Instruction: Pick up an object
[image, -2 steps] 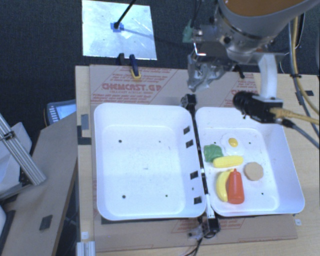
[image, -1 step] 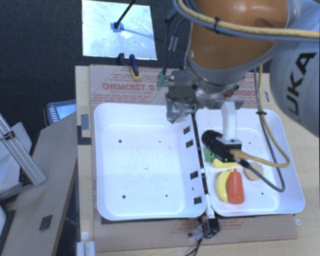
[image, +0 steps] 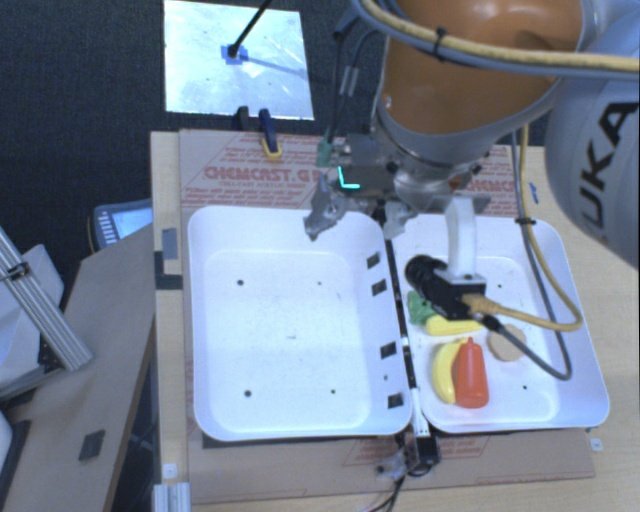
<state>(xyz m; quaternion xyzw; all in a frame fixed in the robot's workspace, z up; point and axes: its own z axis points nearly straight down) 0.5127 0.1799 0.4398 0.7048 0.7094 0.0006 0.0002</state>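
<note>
My gripper (image: 357, 220) hangs over the far edge of the two bins, near the divider between them. Its fingers (image: 321, 216) stand apart, open, with nothing between them. The objects lie in the right bin (image: 575, 385): a yellow banana (image: 442, 370) and a red-orange bottle (image: 470, 374) side by side near the front, a tan round piece (image: 507, 345) to their right, and a green piece (image: 422, 311) on a yellow piece (image: 452, 326) further back. All of them are below and right of the gripper, apart from it.
The left bin (image: 285, 335) lies below and left of the gripper. A black divider strip (image: 398, 330) with clips runs between the bins. A shiny metal sheet (image: 236, 58) lies beyond the bench's far edge.
</note>
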